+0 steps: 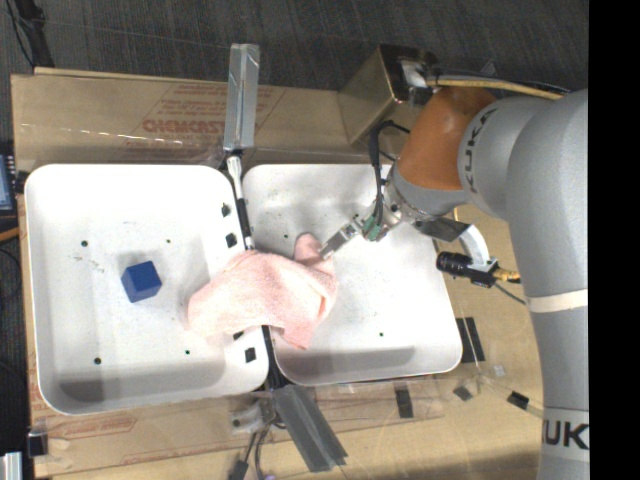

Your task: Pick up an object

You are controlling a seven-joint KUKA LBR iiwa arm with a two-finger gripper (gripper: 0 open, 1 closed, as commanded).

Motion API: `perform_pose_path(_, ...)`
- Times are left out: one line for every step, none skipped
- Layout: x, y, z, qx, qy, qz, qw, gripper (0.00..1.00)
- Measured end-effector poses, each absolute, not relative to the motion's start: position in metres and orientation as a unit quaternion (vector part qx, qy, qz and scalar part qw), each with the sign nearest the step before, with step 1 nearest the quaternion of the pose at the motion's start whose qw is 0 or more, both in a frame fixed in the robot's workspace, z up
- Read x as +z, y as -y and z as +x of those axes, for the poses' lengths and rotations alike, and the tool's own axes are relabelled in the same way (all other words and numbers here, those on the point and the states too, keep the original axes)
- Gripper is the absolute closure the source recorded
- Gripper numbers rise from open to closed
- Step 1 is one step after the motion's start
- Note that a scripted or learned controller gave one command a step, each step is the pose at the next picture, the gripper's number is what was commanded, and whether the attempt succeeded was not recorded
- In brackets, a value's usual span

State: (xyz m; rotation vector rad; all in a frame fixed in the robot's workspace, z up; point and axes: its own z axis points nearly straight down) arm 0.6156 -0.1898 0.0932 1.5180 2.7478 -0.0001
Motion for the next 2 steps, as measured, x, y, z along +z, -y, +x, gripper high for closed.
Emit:
perform_pose_path(0.105,0.154,0.611,-0.0004,-0.906,0.424,-0.002,0.00)
perform_pose_path(0.093,0.105,0.619,-0.0003,-0.919,0.393,-0.002,0.00)
